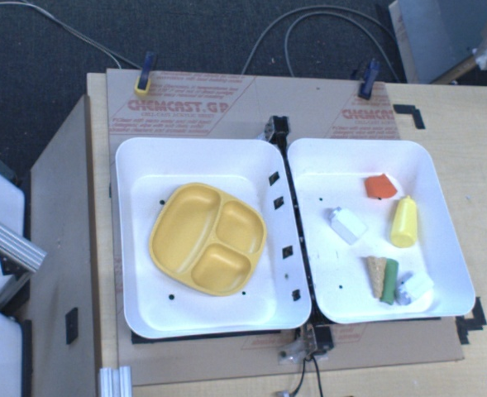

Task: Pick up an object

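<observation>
The right bin [334,300] holds several small objects. An orange block [380,186] lies near its far side. A yellow bottle-shaped piece [404,221] lies just below the block. A small white and grey piece [346,224] sits near the bin's middle. Near the front, a tan wedge [378,271] lies against a green stick [389,282], with a small grey and white piece [408,289] beside them. The left bin [136,222] holds a yellow divided plate [207,238].
Both bins rest on a brown board [185,106] held by blue clamps [146,63] at the back. A black divider strip [288,213] runs between the bins. Cables [326,15] loop over the dark floor behind the bench.
</observation>
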### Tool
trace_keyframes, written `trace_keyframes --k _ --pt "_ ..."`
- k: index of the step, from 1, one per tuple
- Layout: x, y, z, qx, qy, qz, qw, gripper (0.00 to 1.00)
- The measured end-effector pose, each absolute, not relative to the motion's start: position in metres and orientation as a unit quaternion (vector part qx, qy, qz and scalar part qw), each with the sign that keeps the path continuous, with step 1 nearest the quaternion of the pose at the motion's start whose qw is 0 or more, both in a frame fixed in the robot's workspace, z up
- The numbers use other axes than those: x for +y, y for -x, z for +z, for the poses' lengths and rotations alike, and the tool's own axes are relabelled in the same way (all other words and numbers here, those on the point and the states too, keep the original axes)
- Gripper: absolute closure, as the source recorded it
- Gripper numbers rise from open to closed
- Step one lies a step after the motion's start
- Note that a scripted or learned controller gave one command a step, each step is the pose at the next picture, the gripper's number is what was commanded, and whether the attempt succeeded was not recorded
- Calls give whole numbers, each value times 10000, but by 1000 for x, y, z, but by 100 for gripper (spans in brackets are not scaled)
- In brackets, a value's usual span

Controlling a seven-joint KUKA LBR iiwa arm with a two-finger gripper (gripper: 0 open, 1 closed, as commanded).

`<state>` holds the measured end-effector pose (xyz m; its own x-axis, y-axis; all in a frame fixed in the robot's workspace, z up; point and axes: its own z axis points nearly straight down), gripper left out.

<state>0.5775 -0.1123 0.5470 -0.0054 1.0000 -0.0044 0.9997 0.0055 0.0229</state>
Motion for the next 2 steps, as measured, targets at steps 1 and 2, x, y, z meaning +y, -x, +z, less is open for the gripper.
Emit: trace_keyframes --k 1,2 --pt "-153 -587 536 7059 -7083 4 25 100" --pt "-217 -626 535 7052 -7090 -4 27 100"
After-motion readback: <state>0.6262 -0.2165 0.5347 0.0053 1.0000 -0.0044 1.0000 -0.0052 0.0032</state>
